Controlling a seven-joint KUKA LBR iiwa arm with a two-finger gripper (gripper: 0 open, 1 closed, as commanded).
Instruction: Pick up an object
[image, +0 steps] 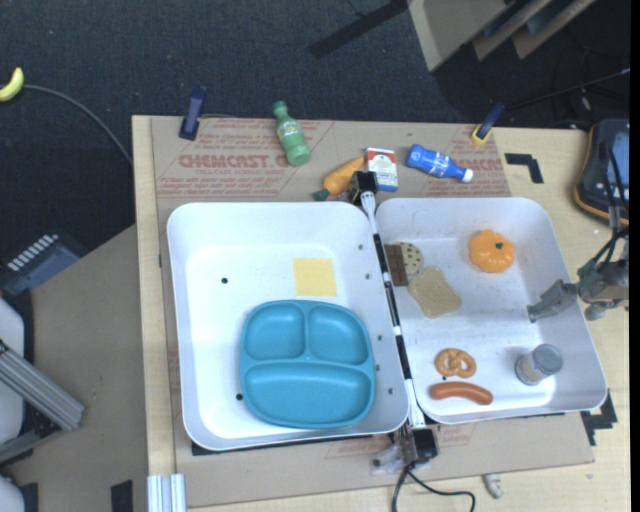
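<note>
The right bin (520, 215) holds an orange pumpkin-like toy (492, 251), a tan bread slice (434, 293), a brown waffle-like piece (404, 262), a pretzel (455, 361), a red sausage (461, 393) and a grey can (540, 364). My gripper (552, 302) hangs low over the right rim of this bin, above the grey can and right of the bread slice. Nothing shows in its grasp.
The left bin (200, 250) carries a blue divided plate (308, 362) and a yellow cheese square (315, 277). Behind the bins lie a green bottle (292, 134), a carrot (343, 175), a small carton (381, 168) and a blue bottle (438, 163).
</note>
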